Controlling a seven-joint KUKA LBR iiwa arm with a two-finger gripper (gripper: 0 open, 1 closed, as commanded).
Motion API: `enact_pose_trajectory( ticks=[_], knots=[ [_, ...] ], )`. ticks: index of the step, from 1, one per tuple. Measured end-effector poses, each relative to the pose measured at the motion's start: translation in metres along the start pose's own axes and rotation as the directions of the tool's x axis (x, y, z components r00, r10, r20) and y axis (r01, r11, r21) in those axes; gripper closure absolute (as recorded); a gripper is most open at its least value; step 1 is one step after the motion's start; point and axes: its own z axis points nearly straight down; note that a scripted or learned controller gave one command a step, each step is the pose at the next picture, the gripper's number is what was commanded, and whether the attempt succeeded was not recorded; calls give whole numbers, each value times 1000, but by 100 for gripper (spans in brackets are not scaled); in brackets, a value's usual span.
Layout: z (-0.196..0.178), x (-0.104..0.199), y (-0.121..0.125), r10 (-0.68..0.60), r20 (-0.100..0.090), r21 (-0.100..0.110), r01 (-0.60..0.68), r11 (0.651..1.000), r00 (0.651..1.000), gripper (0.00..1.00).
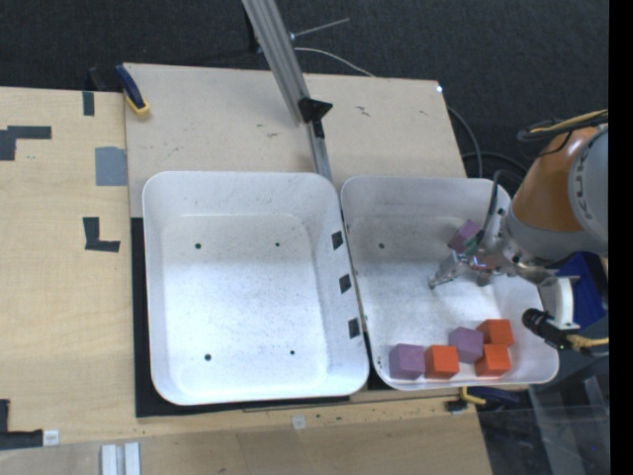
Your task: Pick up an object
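Arm (pixel 569 191) reaches in from the right, gripper (pixel 465 265) low inside the right bin (pixel 396 201), toward its right-centre.

A purple block (pixel 463 235) sits right at the upper side of the gripper, touching or nearly so. Can't tell if it's between the fingers or just beside them. Finger state: cannot tell, the metal parts blur together at this resolution. So not calling this a hold.

Other candidates are bunched along the near wall of the right bin:
- purple block (pixel 406 360) at the left end
- orange block (pixel 442 361) touching it
- second purple block (pixel 466 343) just behind
- two orange blocks (pixel 497 332) (pixel 493 360) at the right end, one above the other in frame

That cluster is tight and against the wall. My read: poor finger clearance there, which is probably why the program went for the lone purple block out in open floor.

Left bin (pixel 158 265) sits alongside, its right rim touching the right bin's left rim. Both rest on a black mat on the table (pixel 49 265).

Judgement: this is the grasp attempt itself, task not yet shown done. Risk is the block sitting off to one side of the fingers and getting nudged rather than clamped. A lift would be the check.
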Motion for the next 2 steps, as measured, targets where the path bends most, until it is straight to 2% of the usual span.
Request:
enact_pose_trajectory(
  ticks=[1,2],
  knots=[
    [-5,-2,106,-5,0,-8,5,1000,1000,0],
    [-14,-2,103,-4,3,-1,4,1000,1000,100]
  ],
)
